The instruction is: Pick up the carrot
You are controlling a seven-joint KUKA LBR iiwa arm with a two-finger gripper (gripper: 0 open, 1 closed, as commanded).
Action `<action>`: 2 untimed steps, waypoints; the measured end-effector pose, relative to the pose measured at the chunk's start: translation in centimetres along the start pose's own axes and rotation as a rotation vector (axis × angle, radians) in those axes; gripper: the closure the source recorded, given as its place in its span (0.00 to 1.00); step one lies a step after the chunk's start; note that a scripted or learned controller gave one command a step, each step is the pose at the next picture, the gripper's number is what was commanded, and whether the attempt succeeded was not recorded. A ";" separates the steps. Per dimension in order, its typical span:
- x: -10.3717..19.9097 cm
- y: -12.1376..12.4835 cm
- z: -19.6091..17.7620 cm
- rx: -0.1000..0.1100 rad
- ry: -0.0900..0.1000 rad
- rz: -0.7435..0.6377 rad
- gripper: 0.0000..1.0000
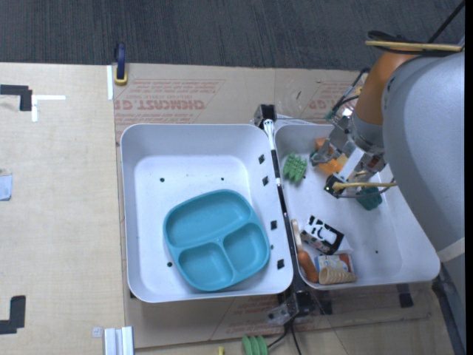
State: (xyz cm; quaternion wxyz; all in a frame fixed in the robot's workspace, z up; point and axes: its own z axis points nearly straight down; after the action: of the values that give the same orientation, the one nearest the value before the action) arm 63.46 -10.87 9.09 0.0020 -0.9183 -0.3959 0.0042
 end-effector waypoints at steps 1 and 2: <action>0.0 0.0 -0.9 0.001 -0.004 -0.008 1.00; 0.0 -0.1 -0.9 0.001 -0.004 -0.007 0.00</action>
State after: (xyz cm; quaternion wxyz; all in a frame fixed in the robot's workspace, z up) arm 63.46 -10.81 9.95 0.0017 -0.9168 -0.3992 0.0062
